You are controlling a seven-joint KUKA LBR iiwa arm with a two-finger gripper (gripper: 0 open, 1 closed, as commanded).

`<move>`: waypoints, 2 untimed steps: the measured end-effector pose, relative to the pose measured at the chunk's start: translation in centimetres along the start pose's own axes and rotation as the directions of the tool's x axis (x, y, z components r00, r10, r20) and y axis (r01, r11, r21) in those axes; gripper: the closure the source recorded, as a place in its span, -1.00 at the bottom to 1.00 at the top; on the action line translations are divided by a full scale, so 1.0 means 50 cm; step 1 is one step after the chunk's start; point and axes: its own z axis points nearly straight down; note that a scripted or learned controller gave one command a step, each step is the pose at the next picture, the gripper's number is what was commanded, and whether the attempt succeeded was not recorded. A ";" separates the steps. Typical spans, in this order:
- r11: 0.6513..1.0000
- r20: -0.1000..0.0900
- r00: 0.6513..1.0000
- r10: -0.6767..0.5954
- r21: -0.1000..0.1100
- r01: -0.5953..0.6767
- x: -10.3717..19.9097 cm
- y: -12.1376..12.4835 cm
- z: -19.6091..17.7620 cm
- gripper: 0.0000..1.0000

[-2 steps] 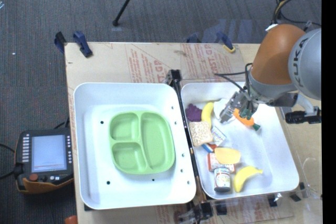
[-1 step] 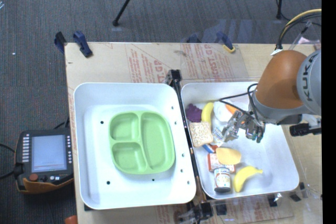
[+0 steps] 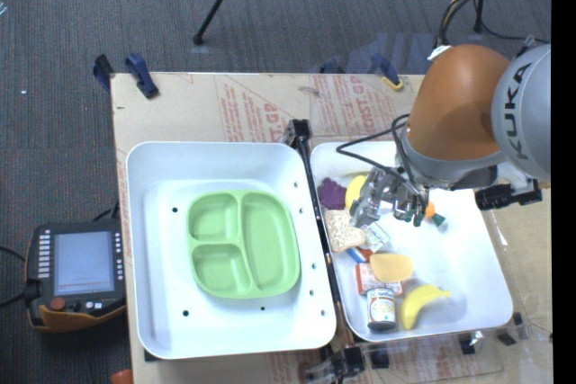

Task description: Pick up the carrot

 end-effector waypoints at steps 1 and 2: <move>0.980 -0.008 0.980 -0.201 0.006 0.201 -0.085 -0.130 -0.136 1.00; 0.979 -0.010 0.979 -0.202 0.005 0.202 -0.083 -0.129 -0.134 -1.00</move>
